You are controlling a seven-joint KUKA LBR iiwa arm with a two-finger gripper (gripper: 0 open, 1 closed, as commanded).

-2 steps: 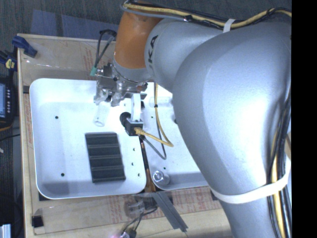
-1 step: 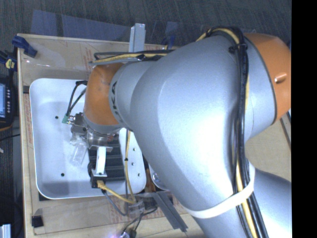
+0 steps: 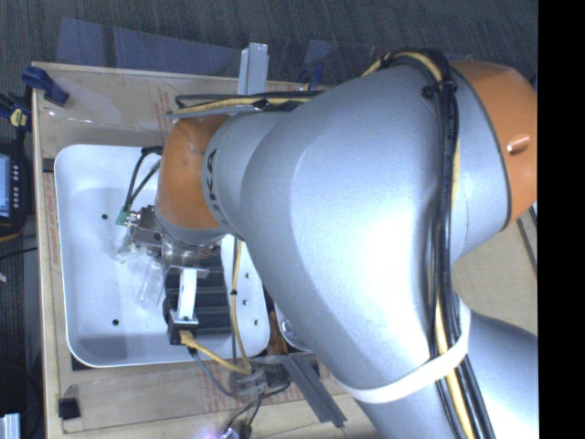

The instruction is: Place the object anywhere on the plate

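Far left edge: dark screen unit (image 3: 9, 187), cut off by the frame. Above it, a blue clamp (image 3: 44, 86) on the corner of the bench (image 3: 101, 108); bench top is pale wood.

Left bin (image 3: 71, 245): white, shallow, rounded corners, sits on the bench. Floor mostly bare on its left half. Two small dark spots on the floor, one greenish (image 3: 105, 216) near the upper middle, one (image 3: 116, 322) near the lower left. Too small to say what they are.

Gripper (image 3: 139, 263): down inside the bin, right of centre, close over the floor, pale and partly see-through against the white. Cannot tell whether it is open or closed. Nothing can be made out in it. The greenish spot lies just to its upper left, apart from it.

Wrist: orange band (image 3: 187, 183) directly above the gripper, tilted toward the bin. Thin dark and yellow cables run along it.

Arm (image 3: 366, 236): big grey links reaching in from the right, covering the bin's right side and most of the bench beyond. A second orange section (image 3: 498, 144) shows at the upper right.

Object: cannot tell where it lies. The arm hides that part of the bench.
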